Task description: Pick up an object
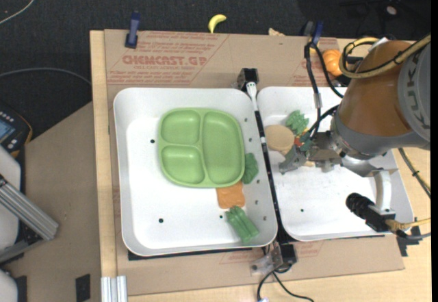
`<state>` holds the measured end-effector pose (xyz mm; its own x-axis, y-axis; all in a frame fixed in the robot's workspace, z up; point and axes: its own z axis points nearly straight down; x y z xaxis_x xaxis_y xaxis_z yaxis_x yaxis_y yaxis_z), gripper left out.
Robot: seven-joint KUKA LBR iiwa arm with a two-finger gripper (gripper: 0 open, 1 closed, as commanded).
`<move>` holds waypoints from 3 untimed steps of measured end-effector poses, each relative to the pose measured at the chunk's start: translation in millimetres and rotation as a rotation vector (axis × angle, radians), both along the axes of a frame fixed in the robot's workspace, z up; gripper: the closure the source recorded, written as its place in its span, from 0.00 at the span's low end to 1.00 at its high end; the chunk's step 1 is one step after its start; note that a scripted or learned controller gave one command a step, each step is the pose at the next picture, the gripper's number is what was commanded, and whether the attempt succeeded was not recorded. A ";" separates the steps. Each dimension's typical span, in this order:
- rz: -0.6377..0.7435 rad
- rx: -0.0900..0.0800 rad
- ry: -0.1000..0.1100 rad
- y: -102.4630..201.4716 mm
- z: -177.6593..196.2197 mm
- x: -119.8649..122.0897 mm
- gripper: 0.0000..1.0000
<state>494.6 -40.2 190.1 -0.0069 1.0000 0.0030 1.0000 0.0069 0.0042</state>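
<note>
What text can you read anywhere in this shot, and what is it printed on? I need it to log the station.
"CHEMCAST G P": large red letters on the brown board behind the left bin; the middle is partly faint.
A smaller red line under it: too blurred to read.
More red print on the board behind the right bin: too blurred to read.
Letters on the arm at the frame edge: cut off, unreadable.

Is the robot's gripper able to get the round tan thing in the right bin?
Probably yes. The gripper hovers just beside the round tan thing in the right bin, and nothing lies over it; a green piece sits close by.
</note>
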 end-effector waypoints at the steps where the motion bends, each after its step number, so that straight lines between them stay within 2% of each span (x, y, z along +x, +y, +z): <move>1: -0.012 -0.006 0.002 -57.4 -16.9 14.8 0.00; 2: -0.007 -0.005 0.000 -54.1 -5.8 15.3 1.00; 3: -0.003 0.000 0.009 -3.7 -5.6 -7.4 1.00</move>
<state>487.2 -43.8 184.5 -0.0041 1.0000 0.0033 1.0000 0.0041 -0.0048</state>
